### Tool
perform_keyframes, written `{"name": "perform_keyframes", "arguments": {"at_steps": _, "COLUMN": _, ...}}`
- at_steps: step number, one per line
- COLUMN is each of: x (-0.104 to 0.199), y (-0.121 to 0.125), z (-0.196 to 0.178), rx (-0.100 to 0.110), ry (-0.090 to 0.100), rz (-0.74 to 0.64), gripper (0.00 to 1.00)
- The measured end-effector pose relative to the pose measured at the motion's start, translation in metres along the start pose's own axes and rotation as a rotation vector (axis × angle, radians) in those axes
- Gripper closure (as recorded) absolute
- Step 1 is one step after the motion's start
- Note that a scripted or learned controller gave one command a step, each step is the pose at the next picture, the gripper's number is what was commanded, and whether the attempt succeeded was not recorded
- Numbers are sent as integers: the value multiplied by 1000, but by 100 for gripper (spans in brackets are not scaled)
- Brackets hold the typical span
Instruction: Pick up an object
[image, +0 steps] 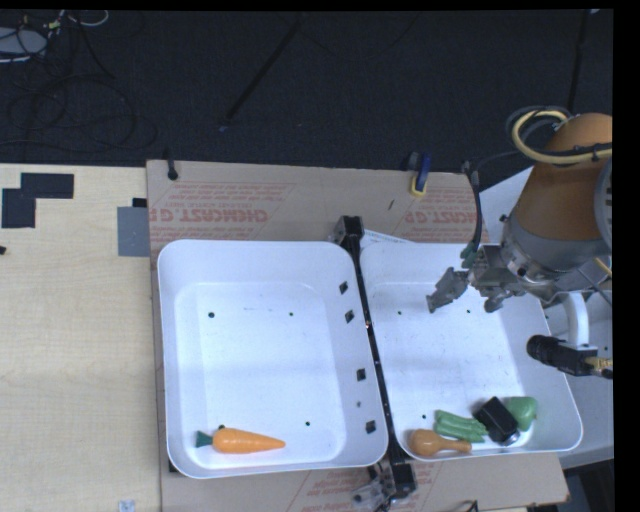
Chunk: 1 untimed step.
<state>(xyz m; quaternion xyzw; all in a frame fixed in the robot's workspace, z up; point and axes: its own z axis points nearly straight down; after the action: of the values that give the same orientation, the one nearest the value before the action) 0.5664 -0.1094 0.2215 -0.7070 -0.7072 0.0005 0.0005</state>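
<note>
Hand (468, 292) hangs over the upper part of the right bin (560, 440), arm (565, 190) coming in from the right. Two finger-like parts stick out at the wrist, one toward the bin's middle, one lower right. Nothing shows between them. How wide they're spread, can't tell from this angle.

Contents:
- Left bin (175, 300): one orange carrot (245, 440) with a green stem, lying flat near the front wall, well apart from everything else.
- Right bin: a cluster in the front right corner. Green bean pod (460, 426), black block (497, 420) lying partly across it, light green piece (523, 408) just behind the block, orange-tan pear-shaped piece (437, 443) touching the pod's front side.

Candidate targets are all along the front edges. The hand is well apart from every one of them.

Risks as I see them:
- The cluster is tight. Closing on it likely catches two items, or knocks one aside and takes none.
- The cluster sits close to the bin's front wall and corner. A finger may hit the rim on descent.
- The black block lies on the pod, so a grip there could slip or tip it off.
- The carrot is the cleaner pick, isolated, but it's tapered and low. A pinch near the tip may squirt it out. It also means crossing the divider (362, 330) between the bins.
- Dropping straight down from here closes on bare floor.
</note>
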Motion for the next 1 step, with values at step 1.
{"name": "perform_keyframes", "arguments": {"at_steps": 1, "x": -22, "y": 8, "z": -204, "rx": -18, "ry": -5, "rz": 0, "gripper": 0}}
